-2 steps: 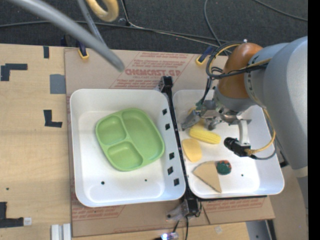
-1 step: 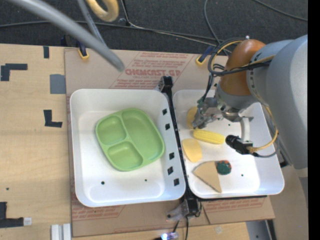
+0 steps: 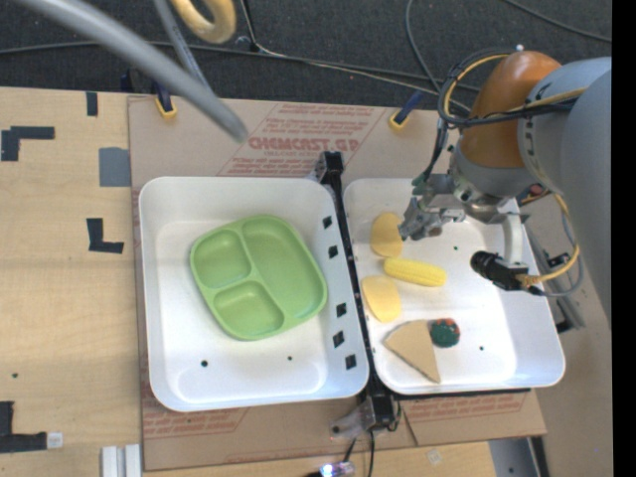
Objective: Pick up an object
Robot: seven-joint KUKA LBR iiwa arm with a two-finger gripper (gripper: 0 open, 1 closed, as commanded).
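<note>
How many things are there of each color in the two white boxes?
Yellow: 3, a round piece, a corn cob, another piece
Tan: 1, a wedge
Green and red: 1, a small ball
Light green: 1, a divided tray
Total: 6

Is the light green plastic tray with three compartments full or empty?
Empty. The light green three-compartment plastic tray in the left white bin shows bare green in all three sections; the food pieces lie in the right white bin.
</note>
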